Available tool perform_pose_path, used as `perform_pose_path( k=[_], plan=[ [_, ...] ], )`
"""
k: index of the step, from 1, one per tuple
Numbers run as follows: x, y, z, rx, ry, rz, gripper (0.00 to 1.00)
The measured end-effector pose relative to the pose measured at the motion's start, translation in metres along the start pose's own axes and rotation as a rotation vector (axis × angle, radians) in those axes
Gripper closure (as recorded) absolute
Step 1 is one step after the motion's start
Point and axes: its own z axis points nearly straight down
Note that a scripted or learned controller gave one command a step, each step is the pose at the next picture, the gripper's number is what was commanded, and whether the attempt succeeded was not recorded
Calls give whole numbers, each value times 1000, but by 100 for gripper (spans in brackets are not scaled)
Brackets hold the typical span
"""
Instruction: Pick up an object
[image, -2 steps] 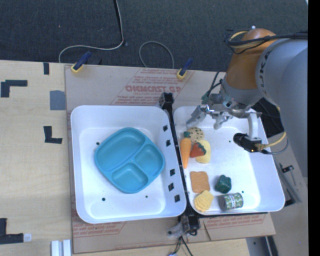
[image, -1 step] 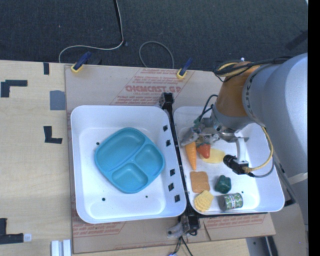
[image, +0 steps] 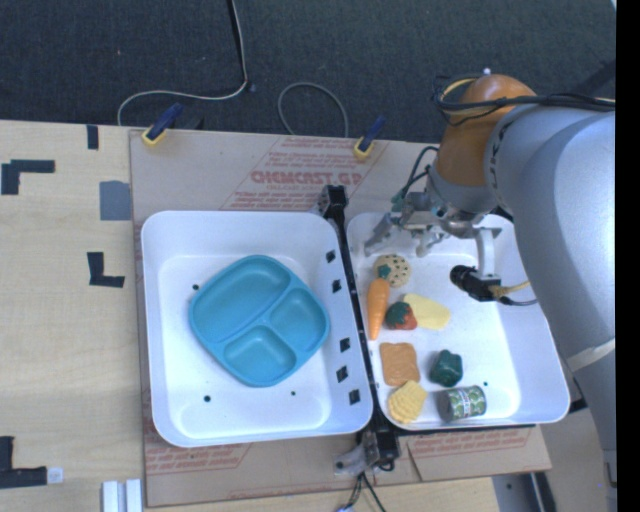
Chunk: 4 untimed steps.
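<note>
The pincer hangs with fingers spread open and nothing between them, just above the cookie in the upper part of the right bin.

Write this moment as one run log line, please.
arm: over right bin | claw: above cookie | holding: nothing seen | left bin: blue tray

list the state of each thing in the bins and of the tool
tray: flat in the left bin, holding nothing
cookie: lying flat, just below the tool
carrot: lying along the right bin's left wall
cracker: lying flat
chip: lying flat at the front
pepper: free, beside the can
can: on its side
tool: low over the right bin's far end, gripping nothing
</note>
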Motion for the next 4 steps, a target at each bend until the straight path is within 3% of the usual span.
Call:
perform_pose_path(
  k=[1,2,4],
  plan=[
    [7,-36,22,1,-1,3,0],
    [9,-15,22,3,1,2,0],
    [8,-20,21,3,0,2,0]
  ],
)
